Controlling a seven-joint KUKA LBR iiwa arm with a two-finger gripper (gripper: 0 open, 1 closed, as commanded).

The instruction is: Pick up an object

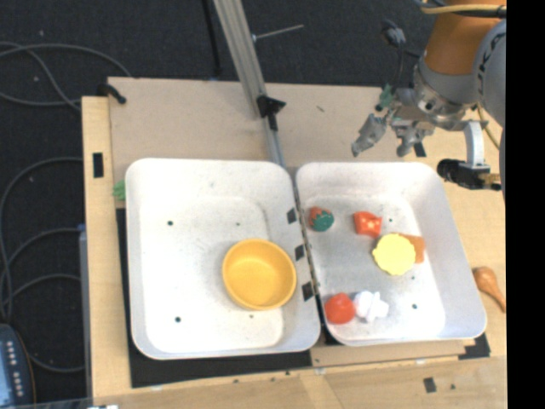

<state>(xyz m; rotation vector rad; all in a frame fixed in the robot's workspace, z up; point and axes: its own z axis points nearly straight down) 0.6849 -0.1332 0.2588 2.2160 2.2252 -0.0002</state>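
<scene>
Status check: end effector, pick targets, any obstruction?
End effector open, above right bin's far rim, holding nothing. Yellow disc, red ball lying in the bin. Nothing in between.

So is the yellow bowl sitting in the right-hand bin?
No, the yellow bowl sits in the left bin, near the edge it shares with the right bin.

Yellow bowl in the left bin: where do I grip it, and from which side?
Take the yellow bowl by its rim, coming straight down from above. It sits upright and open, so one finger can go inside and one outside; the left-hand rim has bare bin floor beside it.
</scene>
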